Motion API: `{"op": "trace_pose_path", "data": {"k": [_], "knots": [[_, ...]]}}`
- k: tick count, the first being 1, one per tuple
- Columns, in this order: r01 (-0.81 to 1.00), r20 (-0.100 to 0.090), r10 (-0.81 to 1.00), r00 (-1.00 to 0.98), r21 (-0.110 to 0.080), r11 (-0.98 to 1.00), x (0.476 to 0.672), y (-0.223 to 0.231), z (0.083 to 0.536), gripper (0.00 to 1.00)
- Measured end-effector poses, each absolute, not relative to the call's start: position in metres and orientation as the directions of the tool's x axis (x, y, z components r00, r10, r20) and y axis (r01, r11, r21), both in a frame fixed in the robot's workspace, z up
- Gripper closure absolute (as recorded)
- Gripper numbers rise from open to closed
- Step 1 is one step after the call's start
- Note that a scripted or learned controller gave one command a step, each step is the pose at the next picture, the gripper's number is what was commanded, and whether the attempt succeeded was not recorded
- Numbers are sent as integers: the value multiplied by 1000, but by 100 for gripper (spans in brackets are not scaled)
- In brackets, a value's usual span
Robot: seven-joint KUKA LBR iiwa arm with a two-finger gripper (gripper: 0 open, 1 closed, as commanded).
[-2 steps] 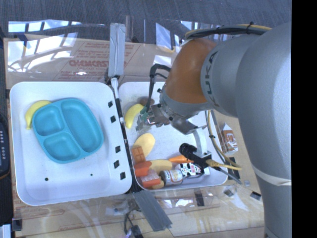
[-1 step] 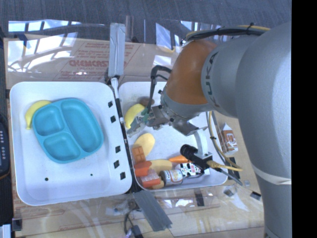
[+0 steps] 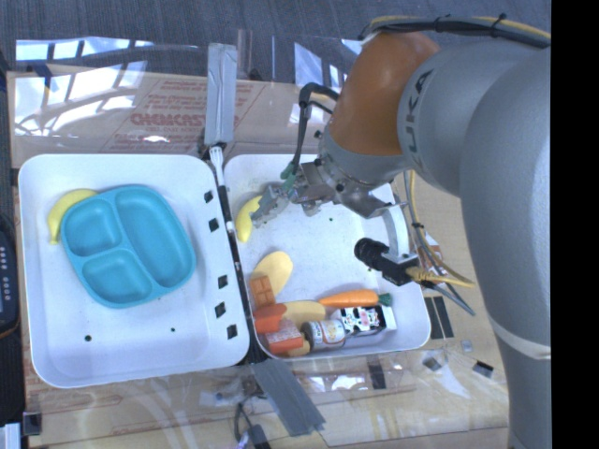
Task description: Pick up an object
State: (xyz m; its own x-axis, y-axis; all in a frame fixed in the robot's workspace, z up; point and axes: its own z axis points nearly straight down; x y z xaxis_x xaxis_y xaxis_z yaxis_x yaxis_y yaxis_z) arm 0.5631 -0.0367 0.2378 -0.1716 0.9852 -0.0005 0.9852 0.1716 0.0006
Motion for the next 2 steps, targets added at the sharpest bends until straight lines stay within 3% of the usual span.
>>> {"op": "trace_pose_path", "data": {"k": [1,2], "knots": [[995,2,996,-94,-16,94,537,-102,102,0],[931,1,931,-364,-2,364,476,-99,91,0]]}}
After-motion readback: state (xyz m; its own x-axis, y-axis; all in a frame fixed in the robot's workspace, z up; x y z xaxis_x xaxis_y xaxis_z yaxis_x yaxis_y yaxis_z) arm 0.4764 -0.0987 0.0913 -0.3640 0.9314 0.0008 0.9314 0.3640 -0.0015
